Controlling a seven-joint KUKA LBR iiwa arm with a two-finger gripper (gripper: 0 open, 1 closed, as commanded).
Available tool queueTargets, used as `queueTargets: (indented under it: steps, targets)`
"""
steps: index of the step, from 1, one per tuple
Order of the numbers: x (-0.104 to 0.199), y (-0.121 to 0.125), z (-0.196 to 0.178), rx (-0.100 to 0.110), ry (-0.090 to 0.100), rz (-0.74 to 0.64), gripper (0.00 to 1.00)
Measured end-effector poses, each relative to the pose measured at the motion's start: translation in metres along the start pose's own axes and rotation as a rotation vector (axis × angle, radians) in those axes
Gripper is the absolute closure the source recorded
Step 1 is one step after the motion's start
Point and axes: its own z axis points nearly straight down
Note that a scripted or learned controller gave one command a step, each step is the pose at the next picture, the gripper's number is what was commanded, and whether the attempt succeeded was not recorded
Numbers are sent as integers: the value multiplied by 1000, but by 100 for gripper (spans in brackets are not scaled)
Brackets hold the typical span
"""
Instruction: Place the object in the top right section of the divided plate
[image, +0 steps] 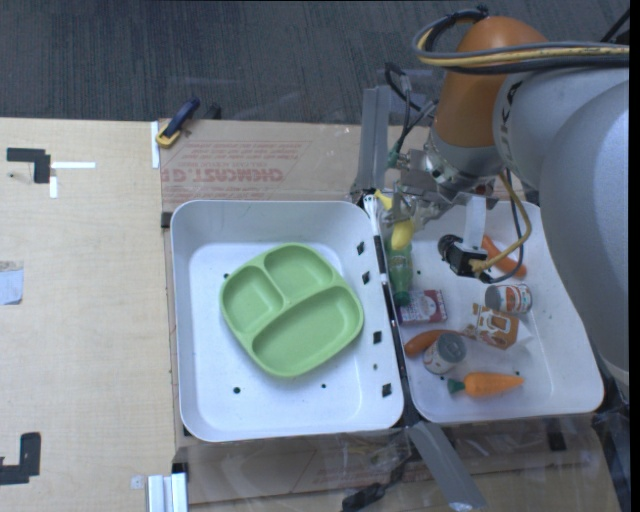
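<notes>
**benchwatcher:** Near to far: the right bin (560, 395) has a toy carrot (490, 384) at its near edge, then a small round grey lid-like thing (449, 351), a red packet (424, 305) and a little can (507, 298). The left bin (200, 330) holds just the green divided plate (292, 308), sitting at an angle, all three sections bare.

**kuka_fan:** And the gripper (403, 222)?

**benchwatcher:** Far-left corner of the right bin, right over the wall between the bins. There's something yellow (401, 237) at its tip with a green bottle-ish shape (400, 272) below, but whether the gripper has hold of either can't be told from this angle.

**kuka_fan:** Risks?

**benchwatcher:** Probably a loose grab dropping the thing on the divider wall. Also, the plate's rotated, so "top right section" is easy to miss; it could land in the big compartment.
</notes>
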Motion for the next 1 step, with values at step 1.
queueTargets:
  steps: [1]
  targets:
    - [71,-25,0,0,-1,-5,100]
